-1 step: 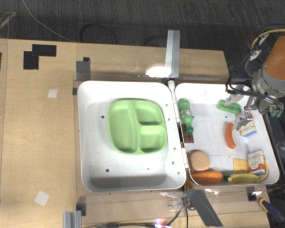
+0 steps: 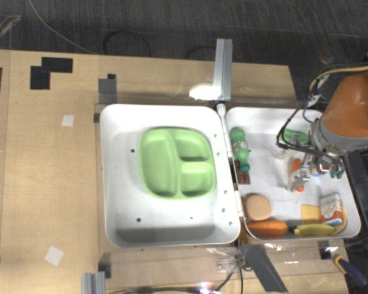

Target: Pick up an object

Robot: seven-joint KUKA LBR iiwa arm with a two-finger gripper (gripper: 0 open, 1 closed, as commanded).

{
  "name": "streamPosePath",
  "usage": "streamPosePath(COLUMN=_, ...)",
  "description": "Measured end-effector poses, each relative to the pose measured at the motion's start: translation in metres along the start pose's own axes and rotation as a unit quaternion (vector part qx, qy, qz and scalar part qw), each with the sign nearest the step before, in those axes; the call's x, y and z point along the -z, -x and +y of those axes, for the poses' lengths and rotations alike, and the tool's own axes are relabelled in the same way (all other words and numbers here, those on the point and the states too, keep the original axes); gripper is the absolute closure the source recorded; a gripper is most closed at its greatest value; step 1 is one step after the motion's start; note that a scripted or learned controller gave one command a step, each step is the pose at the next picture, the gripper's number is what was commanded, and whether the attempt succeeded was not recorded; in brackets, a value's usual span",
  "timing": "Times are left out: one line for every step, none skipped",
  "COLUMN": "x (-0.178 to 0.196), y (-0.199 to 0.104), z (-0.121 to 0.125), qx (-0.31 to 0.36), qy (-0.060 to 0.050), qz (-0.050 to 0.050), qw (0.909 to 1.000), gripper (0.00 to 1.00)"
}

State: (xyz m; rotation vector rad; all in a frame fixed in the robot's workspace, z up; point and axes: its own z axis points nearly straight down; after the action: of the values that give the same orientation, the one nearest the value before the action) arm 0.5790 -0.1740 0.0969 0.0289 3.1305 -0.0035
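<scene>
Objects crowded the right-hand bin on the wooden surface: a green bottle along its left wall, a round bun, a carrot, a banana and a small carton near the front edge. The pincer hung low over the bin's right half, behind the carton; whether it was open could not be told. A green divided tray lay in the left bin.

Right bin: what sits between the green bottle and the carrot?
In the camera view, a round tan bun lies between the green bottle and the carrot; a small brown item sits just below the bottle.
</scene>
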Motion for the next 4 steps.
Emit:
streamPosePath(x=-0.006, y=-0.026, z=0.039, qx=-0.093, qy=0.000, qz=-0.002, qw=0.9957, gripper=0.00)
streamPosePath(x=-0.010, y=0.065, z=0.040, qx=-0.103, qy=0.001, qz=0.001, qw=0.9947, gripper=0.00)
streamPosePath(x=-0.007, y=-0.004, z=0.028, qx=-0.214, qy=0.001, qz=-0.001, qw=0.9768, gripper=0.00)
streamPosePath(x=0.008, y=0.001, z=0.028, qx=-0.209, qy=0.000, qz=-0.010, qw=0.9778, gripper=1.00)
